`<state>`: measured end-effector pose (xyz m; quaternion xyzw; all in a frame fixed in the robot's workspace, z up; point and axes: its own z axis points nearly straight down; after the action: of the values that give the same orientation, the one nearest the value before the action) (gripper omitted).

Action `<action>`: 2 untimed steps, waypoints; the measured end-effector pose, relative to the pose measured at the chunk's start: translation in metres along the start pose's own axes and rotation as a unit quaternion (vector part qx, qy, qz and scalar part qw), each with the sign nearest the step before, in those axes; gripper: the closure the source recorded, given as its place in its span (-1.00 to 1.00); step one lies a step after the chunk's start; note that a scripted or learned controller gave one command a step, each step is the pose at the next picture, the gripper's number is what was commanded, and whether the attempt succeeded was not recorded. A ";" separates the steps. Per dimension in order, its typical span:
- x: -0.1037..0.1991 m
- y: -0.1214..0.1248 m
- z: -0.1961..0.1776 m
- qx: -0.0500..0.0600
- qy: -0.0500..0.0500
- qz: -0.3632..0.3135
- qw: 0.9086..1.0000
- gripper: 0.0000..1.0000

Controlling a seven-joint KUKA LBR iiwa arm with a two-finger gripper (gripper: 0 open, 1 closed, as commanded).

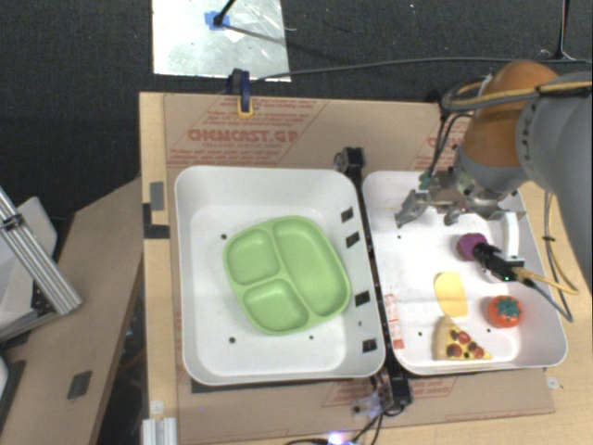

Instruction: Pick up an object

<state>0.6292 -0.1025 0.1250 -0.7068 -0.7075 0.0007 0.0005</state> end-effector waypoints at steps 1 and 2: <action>0.001 0.000 0.043 0.000 0.000 0.000 1.000 -1.00; 0.000 0.002 0.029 -0.003 0.000 0.000 1.000 1.00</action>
<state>0.6311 -0.1022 0.0960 -0.7066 -0.7076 -0.0014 -0.0016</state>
